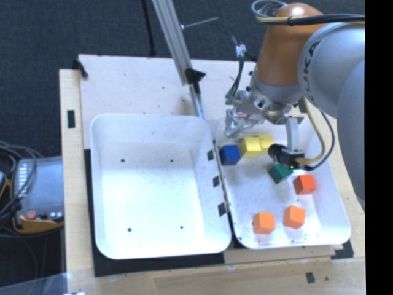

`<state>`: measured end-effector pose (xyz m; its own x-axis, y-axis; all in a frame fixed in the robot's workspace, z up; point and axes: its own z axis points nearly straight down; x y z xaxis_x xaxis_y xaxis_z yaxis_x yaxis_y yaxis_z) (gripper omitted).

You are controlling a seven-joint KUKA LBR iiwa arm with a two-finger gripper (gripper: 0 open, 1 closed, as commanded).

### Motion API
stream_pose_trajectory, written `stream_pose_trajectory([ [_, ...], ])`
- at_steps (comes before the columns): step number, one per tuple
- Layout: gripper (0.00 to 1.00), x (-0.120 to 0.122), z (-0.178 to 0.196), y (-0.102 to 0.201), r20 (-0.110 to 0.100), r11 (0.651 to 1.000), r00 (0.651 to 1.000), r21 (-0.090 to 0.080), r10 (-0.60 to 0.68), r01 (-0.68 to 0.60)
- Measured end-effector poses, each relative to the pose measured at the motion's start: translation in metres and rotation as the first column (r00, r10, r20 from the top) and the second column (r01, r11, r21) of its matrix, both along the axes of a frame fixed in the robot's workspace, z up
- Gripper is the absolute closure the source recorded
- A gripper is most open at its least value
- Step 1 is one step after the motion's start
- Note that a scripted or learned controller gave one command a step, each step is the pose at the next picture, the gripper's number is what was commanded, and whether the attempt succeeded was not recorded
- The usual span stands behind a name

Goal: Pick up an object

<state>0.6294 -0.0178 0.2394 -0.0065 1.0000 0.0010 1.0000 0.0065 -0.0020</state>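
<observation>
Camera view shows the claw [236, 126] low over the far end of the right bin [331, 226], just above and between the blue block [229, 155] and the yellow block [256, 145]; I cannot tell how it is set. Both blocks lie touching near the wall shared with the left bin [153, 244]. They look light, rigid and smooth, so flat opposite faces of the yellow block seem the safest hold.
</observation>
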Motion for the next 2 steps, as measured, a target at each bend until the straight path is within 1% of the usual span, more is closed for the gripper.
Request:
stream_pose_trajectory([
  [1, 1.0, -0.031, -0.002, 0.052, 0.0, 1.0, 1.0, 0.0, 0.001, -0.001],
  [2, 1.0, -0.042, -0.001, 0.097, 0.0, 1.0, 1.0, 0.001, 0.001, -0.001],
])
